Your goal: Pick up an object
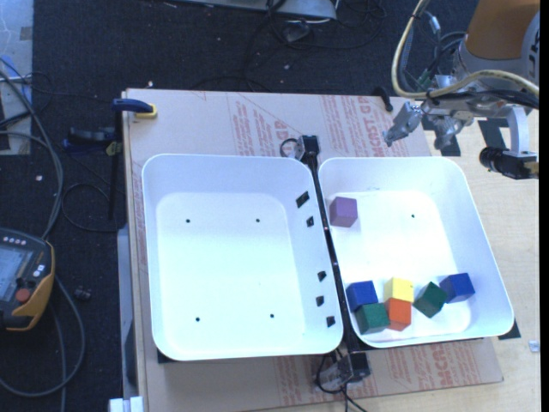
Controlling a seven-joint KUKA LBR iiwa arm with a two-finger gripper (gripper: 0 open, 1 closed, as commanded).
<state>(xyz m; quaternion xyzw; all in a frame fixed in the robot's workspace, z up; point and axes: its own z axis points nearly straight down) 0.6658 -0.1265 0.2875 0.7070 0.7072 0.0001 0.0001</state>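
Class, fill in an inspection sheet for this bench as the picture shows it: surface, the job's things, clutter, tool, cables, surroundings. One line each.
Surface: a pale board with red print bears two white bins, left bin and right bin, side by side.
Job's things: in the right bin, a purple block alone near the far side; two blue blocks, a yellow block, an orange block and two green blocks clustered at the near edge.
Clutter: a blue clamp at the board's far left corner.
Tool: raised beyond the right bin's far rim, holding nothing.
Cables: black leads on the floor at left.
Surroundings: dark floor; a handheld pendant at left.
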